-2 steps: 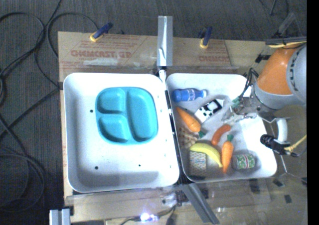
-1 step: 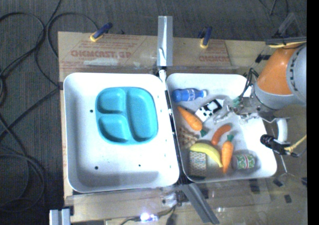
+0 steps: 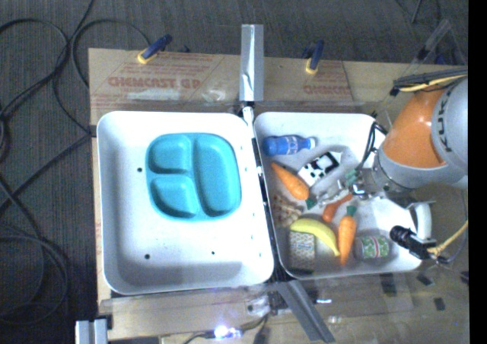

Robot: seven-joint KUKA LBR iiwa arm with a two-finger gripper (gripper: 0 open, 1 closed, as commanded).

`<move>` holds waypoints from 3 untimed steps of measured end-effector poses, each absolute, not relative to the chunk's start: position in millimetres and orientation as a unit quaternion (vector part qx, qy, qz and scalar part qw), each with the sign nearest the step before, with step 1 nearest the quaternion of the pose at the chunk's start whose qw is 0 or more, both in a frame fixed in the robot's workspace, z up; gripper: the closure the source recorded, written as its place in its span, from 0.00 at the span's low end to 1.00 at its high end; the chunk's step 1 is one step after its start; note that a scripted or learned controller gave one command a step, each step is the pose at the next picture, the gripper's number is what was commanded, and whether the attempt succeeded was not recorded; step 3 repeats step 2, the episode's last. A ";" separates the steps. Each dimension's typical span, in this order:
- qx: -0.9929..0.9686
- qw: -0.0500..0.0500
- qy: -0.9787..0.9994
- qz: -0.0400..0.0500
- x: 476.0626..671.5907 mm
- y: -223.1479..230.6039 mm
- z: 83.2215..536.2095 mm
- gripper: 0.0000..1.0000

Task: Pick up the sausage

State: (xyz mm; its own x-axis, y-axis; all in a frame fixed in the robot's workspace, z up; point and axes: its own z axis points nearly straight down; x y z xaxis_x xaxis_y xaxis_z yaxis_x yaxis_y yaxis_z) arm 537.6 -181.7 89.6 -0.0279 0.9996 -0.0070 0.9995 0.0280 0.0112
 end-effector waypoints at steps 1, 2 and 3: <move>0.697 0.006 0.717 0.003 538.8 -180.5 98.7 1.00; 0.705 0.000 0.709 -0.001 554.1 -145.5 224.9 1.00; 0.705 0.000 0.709 -0.001 554.1 -145.5 224.9 1.00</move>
